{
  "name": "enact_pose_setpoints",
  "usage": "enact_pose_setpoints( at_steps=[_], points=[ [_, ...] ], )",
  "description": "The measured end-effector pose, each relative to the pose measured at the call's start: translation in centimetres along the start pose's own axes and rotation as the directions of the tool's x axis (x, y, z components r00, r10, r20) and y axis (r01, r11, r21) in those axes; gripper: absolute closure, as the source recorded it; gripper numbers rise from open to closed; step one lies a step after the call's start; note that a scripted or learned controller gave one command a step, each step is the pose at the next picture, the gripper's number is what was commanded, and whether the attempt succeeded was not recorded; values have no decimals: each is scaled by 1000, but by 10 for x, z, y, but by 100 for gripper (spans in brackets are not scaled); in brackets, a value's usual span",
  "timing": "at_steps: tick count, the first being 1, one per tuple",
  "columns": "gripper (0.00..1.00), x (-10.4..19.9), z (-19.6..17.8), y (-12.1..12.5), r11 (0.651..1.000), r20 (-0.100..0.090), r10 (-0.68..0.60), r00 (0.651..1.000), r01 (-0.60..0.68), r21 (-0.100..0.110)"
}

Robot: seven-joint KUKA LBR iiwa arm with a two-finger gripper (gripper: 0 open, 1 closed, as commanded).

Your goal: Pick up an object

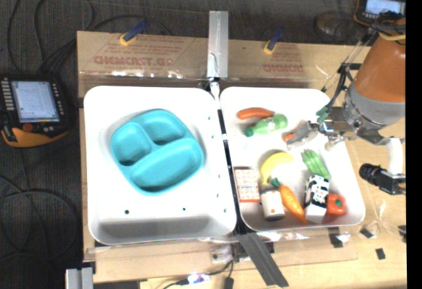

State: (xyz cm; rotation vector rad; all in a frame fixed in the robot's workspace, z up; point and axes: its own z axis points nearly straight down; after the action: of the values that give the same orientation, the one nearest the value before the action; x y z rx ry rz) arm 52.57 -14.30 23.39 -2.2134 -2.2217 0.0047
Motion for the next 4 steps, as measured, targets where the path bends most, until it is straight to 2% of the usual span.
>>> enact_pose_setpoints(
  at_steps=[1, 2, 3, 4],
  points=[
    [0, -57, 80, 8, 1000, 1, 17, 1000, -17, 0],
    [0, -63, 140, 45, 988, 2, -152, 988, 152, -7],
    [100, -63, 133, 46, 988, 3, -152, 988, 152, -8],
    [100, -31, -1, 129, 990, 5, -143, 990, 143, -3]
  ],
)
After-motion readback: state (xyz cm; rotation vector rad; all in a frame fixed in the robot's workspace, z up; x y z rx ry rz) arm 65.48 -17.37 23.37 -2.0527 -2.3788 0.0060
